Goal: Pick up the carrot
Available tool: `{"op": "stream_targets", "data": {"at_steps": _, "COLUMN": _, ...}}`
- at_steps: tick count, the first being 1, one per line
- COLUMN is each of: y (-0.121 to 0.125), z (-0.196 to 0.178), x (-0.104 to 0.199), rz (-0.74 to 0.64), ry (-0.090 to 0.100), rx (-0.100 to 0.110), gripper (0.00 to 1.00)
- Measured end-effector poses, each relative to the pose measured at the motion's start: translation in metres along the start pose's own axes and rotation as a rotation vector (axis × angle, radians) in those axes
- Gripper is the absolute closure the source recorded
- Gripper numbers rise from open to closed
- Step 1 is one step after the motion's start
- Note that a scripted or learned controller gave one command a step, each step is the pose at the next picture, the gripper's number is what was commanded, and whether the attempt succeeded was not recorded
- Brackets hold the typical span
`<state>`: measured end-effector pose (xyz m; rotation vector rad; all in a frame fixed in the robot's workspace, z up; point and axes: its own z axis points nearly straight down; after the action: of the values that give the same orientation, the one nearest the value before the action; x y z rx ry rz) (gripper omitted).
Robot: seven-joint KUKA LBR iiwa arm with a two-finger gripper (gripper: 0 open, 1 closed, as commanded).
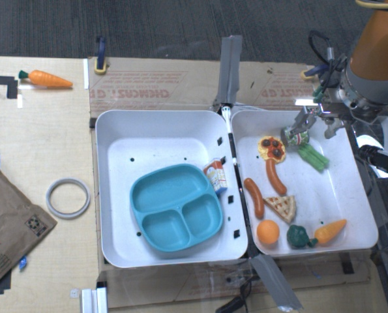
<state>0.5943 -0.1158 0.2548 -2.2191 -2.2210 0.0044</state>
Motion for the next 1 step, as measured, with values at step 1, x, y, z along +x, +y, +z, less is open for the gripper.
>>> {"op": "stream_targets", "data": {"at_steps": 1, "y": -0.0646, "z": 0.0507, "x": -0.0654, "rz": -0.019, "ry": 0.0, "rx": -0.001, "gripper": 0.0}}
